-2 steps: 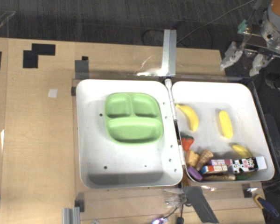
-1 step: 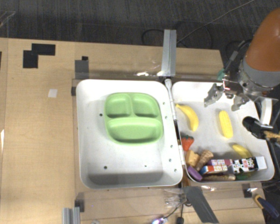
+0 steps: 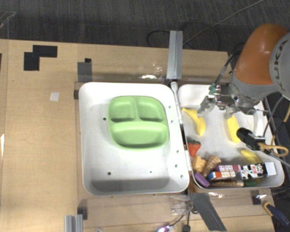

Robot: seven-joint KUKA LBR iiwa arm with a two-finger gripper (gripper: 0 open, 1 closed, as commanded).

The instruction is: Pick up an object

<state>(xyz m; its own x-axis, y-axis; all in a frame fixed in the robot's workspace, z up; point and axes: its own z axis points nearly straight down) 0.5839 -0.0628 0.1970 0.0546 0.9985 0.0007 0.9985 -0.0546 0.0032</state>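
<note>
Claw point(image 3: 217, 108) sits over the back half of the right bin point(image 3: 216, 138), jaws apart, nothing between them. 2 fingers point(image 3: 206, 105) splay out and down toward the bin floor.

Key relation: the claw straddles bare white floor between 2 yellow toy bananas. The left banana point(image 3: 197, 122) lies just below and left of the left finger, by the bin's inner wall. It is curved, with its long axis running from upper left to lower right in view. The right banana point(image 3: 231, 128) lies just below the right finger, with its long axis nearly straight up and down in view. Both are close, so either looks like the likely pick. My guess is that the claw needs a small sideways shift and a drop, with the jaws closing across the short width, not along the length.

The bananas look like smooth, glossy, rounded plastic, so they may slip or roll.

The front of the bin is crowded: a small red strawberry-like toy point(image 3: 194, 148), a tan lumpy piece point(image 3: 207, 164), a purple piece point(image 3: 201, 180), a long printed box point(image 3: 241, 170) and a 3rd yellow piece point(image 3: 249, 155).

The left bin point(image 3: 94, 144) holds a green divided plate point(image 3: 137, 121), matte, with 3 compartments, well apart from the claw. The desk point(image 3: 34, 144) is pale wood.
</note>
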